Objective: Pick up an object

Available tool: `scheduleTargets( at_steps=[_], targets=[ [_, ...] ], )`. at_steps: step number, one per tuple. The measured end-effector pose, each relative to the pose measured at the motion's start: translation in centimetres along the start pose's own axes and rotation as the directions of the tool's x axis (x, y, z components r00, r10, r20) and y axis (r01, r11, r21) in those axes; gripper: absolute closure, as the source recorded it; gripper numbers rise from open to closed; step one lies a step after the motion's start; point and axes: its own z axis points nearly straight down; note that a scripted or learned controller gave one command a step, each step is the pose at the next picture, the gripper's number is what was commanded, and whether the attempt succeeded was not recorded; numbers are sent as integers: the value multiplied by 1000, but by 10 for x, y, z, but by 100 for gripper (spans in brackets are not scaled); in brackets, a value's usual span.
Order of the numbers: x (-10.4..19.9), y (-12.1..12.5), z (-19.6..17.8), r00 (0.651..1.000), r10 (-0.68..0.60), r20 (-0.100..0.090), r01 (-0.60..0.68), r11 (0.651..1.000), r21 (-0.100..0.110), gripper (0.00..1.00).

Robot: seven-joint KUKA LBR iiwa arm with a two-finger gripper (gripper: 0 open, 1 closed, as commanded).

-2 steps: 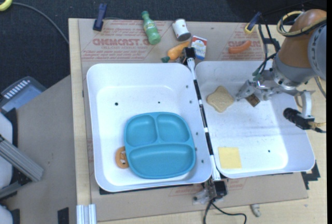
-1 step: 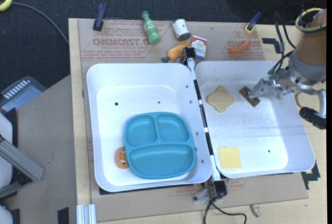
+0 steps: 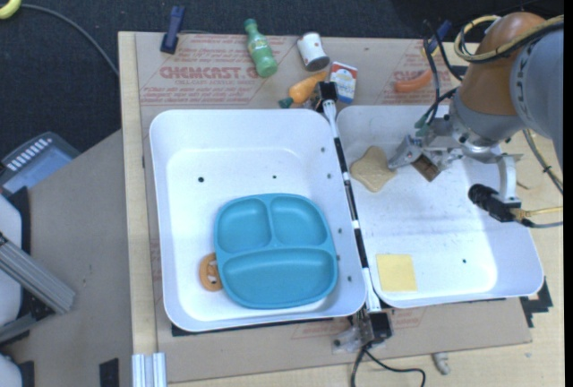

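Observation:
My gripper (image 3: 414,152) is low inside the right bin (image 3: 515,273), near its back left part. A tan bread slice (image 3: 371,169) lies just to its left, by the wall between the bins. A small brown piece (image 3: 431,168) sits right under the gripper's body; whether it is held is unclear. A yellow cheese square (image 3: 396,271) lies at the right bin's front left. The left bin (image 3: 179,152) holds a blue divided plate (image 3: 274,249) with a small orange-brown snack (image 3: 209,273) at its left edge.
Behind the bins on the bench lie a green bottle (image 3: 261,49), a white can (image 3: 312,50), a carrot (image 3: 304,90), a small box (image 3: 343,81), a blue item (image 3: 172,29) and an orange sausage (image 3: 414,82). A black cable plug (image 3: 492,202) hangs over the right bin.

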Motion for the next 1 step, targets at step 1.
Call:
scheduleTargets(
  at_steps=[1],
  targets=[
    [-35,26,-33,1000,1,1,-1,1000,4,0]
  ],
)
